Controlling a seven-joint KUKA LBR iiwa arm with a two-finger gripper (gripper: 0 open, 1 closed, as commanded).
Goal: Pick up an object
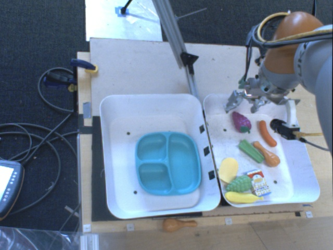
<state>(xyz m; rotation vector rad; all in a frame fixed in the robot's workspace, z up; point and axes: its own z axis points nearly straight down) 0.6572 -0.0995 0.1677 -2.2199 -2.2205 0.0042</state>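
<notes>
Dark carpet surrounds a beige worktop (140, 66) carrying two white bins. Left bin (112, 139) holds a blue divided tray (167, 163). Right bin (304, 176) holds toy food: purple eggplant (241, 122) at 12 o'clock, red sausage (268, 133), green bean piece (251, 150), orange drumstick (267, 154), yellow slice (228, 169), green bumpy piece (240, 183), yellow banana (242, 197), small printed carton (258, 182) at 6, print unreadable. Pincer (245, 102) hangs open just above the eggplant, gripping nothing. Another drumstick (179, 224) lies on the worktop's front edge. Pendant screen (8, 184) cut off at 9.
</notes>
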